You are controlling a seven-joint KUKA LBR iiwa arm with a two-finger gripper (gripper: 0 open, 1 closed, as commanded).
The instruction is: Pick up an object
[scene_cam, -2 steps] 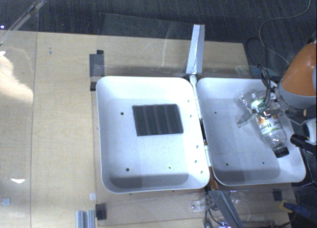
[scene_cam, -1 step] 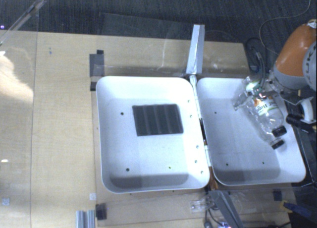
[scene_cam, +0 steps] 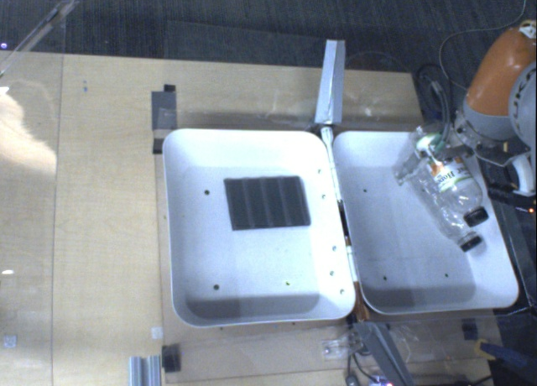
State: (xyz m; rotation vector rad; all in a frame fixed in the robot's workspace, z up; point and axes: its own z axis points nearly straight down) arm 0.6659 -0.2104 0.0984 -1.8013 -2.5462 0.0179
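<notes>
Grasp step is in hand: a clear plastic bottle is seen over the right bin, upper right area, tilted, with the gripper at its lower end. Two dark fingertips are placed either side of the bottle's end, closed in on it, so it appears to be held. A dark ribbed pad is left in the left bin. Next, a straight lift is called for; thin slippery plastic, so slip is judged likely.
</notes>
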